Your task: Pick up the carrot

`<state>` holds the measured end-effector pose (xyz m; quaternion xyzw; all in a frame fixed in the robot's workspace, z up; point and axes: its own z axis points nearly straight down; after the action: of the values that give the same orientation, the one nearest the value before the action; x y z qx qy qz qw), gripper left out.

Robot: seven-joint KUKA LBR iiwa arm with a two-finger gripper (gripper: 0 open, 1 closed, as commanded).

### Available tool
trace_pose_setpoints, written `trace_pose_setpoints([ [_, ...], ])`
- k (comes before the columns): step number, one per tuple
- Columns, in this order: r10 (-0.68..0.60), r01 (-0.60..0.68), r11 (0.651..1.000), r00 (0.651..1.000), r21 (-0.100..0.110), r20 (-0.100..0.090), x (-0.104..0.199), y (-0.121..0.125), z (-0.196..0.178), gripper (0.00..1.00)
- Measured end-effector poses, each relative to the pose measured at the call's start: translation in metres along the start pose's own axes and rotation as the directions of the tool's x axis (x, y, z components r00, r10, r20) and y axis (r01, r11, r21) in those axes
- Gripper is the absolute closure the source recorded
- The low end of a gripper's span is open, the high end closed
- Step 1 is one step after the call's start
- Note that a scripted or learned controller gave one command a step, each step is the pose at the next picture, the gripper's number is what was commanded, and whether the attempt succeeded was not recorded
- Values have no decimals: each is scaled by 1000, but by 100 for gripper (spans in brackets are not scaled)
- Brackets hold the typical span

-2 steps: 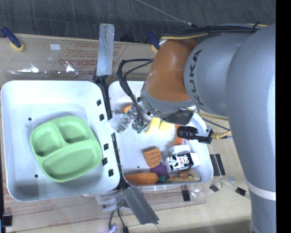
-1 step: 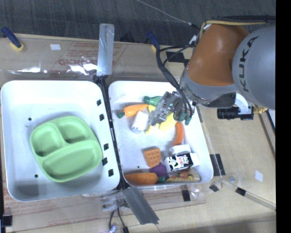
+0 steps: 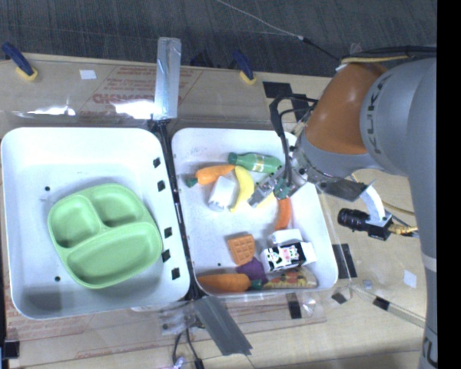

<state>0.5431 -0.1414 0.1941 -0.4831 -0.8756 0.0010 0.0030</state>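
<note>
Where the arm enters the right bin: the end effector (image 3: 267,191) is seen low over the bin's middle, its body largely covered by the grey wrist and orange band above it.
End effector state: cannot be told; the tips are small, dark and blurred against the clutter.
Carrot, nearest: a carrot (image 3: 283,213) is seen just below and to the right of the end effector, lying upright along the bin's right side; contact cannot be judged.
Other orange pieces: a second one (image 3: 213,174) lies up and to the left, a third (image 3: 225,283) well below near the front wall; whether each is a carrot is hard to make out.
Banana (image 3: 243,187): just left of the end effector, close beside it.
Green bottle (image 3: 255,162): just above, its right end hidden by the wrist.
White block (image 3: 222,194): left, beyond the banana.
Waffle piece (image 3: 241,247): below.
Black-and-white carton (image 3: 286,254): below and slightly right.
Purple item (image 3: 252,270): below, partly hidden, shape unclear.
Green divided plate (image 3: 104,234): far left, in the left bin (image 3: 15,206).
Right bin (image 3: 190,229): its right rim is partly covered by the arm.
</note>
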Motion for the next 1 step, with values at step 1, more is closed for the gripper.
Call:
trace_pose_setpoints([
  [1,-2,2,1000,1000,-1,1,0,1,-1,0],
])
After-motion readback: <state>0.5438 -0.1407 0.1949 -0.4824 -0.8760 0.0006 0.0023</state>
